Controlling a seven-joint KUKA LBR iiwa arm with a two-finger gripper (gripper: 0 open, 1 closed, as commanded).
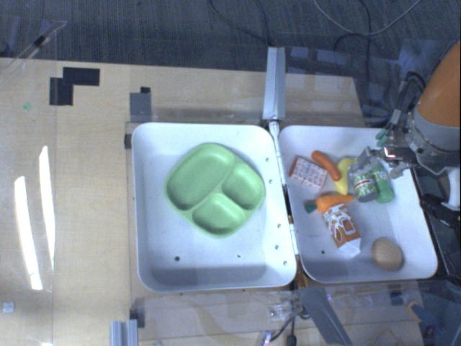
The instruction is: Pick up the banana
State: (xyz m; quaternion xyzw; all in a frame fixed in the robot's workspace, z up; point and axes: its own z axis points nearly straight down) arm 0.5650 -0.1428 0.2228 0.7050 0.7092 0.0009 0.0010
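Banana (pixel 344 170) lies in right bin (pixel 425 265), upper-mid area, mostly hidden: only a yellow bit shows btwn a carrot (pixel 326 166) on its left and a green-labelled can (pixel 372 186) on its right. Tool (pixel 374 166) sits over the can/banana spot, near the bin's right-rear rim; can't tell if it's wide, narrow or holding anything. A 2nd carrot (pixel 333 202) & a carton (pixel 343 229) crowd just below. Red-white packet (pixel 307 173) near the divider edge. Potato (pixel 387 254) by front-right corner. Left bin (pixel 151 265) carries a green sectioned plate (pixel 215 187) w/ open room along its rims.
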